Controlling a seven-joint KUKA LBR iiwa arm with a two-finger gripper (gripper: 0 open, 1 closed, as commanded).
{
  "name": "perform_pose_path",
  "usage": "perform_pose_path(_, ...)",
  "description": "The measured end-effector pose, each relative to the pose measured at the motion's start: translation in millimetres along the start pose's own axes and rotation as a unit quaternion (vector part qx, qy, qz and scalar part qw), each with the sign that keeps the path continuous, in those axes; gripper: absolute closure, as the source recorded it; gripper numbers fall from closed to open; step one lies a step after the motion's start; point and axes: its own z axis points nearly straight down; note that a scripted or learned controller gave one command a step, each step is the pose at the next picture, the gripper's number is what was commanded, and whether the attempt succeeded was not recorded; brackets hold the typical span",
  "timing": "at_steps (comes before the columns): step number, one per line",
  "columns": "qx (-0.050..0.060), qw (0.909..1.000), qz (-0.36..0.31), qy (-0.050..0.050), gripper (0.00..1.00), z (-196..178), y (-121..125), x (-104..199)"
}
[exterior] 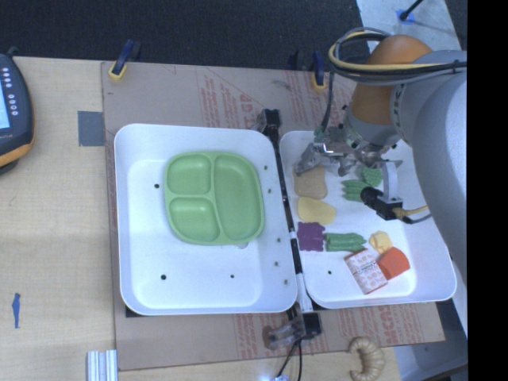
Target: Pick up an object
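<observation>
Two white bins sit side by side on the worktop [55, 213], over a brown board [198, 94]. One bin, the left [135, 213], carries a green three-part plate [214, 197] lying flat near its centre, toward 12 o'clock. Its neighbour, the right bin [432, 280], holds the small things.

From 3 o'clock the grey arm [432, 117] reaches in, its orange band [397, 51] up at 12 o'clock of the right bin. Its hand [343, 155] hangs over that bin's 11 o'clock corner; whether it is released or clenched I cannot tell, and nothing shows between its tips.

Just at 6 o'clock of the hand lies a tan slab [311, 185], and below that a yellow piece [317, 209]. Further toward 6 o'clock come a purple piece [310, 236] and, touching it at 3 o'clock, a green pod [344, 242]. A second green piece [359, 187] lies at 3 o'clock of the tan slab. At the bin's 5 o'clock sit an orange block [394, 263], a small yellow lump [380, 240] just above it, and a red-and-white packet [364, 271] beside it at 9 o'clock.

A handset [12, 109] rests at the worktop's 9 o'clock edge.
</observation>
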Motion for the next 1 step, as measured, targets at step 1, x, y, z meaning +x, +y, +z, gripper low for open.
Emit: perform_pose_path(1,0.000,1.0000,0.000,0.000,0.00,0.0,0.0,0.0)
